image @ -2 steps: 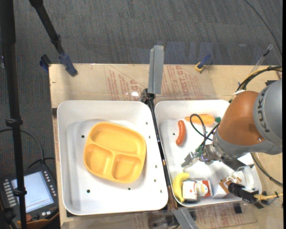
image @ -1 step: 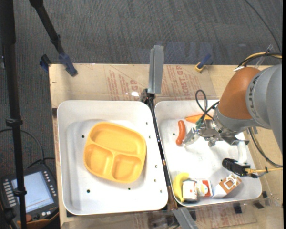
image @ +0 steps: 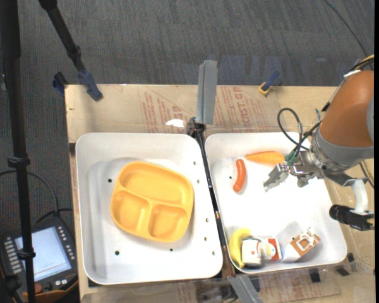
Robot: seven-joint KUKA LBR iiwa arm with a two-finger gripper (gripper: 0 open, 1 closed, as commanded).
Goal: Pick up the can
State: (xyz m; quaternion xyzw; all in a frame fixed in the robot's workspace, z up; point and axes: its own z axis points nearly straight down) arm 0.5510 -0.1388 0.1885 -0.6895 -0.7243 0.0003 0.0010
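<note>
Camera view: over the right bin (image: pixel 316 197), the gripper (image: pixel 275 178) hangs with jaws spread and nothing between them, just right of a sausage (image: pixel 239 175) and just below a carrot (image: pixel 265 158). The can (image: pixel 261 251) lies on its side at that bin's near edge, between a banana (image: pixel 237 245) and a small box (image: pixel 304 243). A yellow tray (image: pixel 153 202) sits in the left bin (image: pixel 95 169).

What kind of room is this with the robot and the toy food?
Probably a robot testing lab. A robot arm reaches over two white bins on a cardboard-covered bench, with a control screen on the floor.
</note>
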